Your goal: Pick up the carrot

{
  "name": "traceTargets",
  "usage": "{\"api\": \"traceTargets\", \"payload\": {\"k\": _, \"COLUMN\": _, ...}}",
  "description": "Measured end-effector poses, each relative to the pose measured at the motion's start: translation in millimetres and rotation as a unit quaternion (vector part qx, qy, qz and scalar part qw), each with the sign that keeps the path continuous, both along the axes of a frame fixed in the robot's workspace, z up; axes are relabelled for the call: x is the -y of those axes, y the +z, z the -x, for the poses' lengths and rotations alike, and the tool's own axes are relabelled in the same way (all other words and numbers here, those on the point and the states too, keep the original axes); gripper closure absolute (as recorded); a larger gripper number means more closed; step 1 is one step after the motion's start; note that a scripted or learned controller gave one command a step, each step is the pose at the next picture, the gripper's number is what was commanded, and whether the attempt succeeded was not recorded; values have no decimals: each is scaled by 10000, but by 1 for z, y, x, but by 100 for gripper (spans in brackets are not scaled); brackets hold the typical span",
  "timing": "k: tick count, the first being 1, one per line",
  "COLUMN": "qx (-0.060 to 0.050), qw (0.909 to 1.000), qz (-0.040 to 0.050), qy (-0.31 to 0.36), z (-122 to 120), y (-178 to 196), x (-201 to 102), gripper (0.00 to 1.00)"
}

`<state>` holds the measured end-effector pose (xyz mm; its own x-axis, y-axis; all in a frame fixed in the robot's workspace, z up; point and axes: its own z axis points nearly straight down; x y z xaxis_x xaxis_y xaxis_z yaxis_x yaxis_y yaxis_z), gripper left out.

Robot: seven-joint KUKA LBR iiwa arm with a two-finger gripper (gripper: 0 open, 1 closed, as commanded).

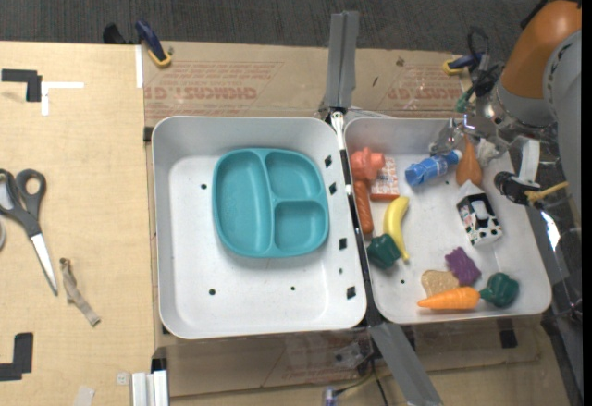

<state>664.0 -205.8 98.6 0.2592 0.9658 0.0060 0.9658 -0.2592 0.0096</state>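
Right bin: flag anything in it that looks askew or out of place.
Nothing is spilled or broken. The toys lie jumbled: the carrot rests on its side along the right bin's near wall, touching the bread slice, and the banana lies loose mid-bin.

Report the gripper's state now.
Gripper: over the right bin's far edge; open or shut cannot be told. Carrot lies untouched at the near edge.

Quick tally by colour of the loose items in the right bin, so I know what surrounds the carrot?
Orange: 3, the carrot, a sausage-shaped piece, another piece
Green: 2
Pink: 1
Yellow: 1, banana
Blue: 1, bottle
Purple: 1
Tan: 1, bread slice
Black-and-white: 1, carton
Total: 11
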Motion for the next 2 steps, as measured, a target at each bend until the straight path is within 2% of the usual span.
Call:
{"api": "traceTargets", "payload": {"k": 1, "qx": -6, "qw": 10000, "qz": 24, "qy": 16, "z": 0, "y": 9, "x": 1, "gripper": 100}}
{"api": "traceTargets", "payload": {"k": 2, "qx": -6, "qw": 10000, "qz": 19, "qy": 19, "z": 0, "y": 9, "x": 0, "gripper": 0}}
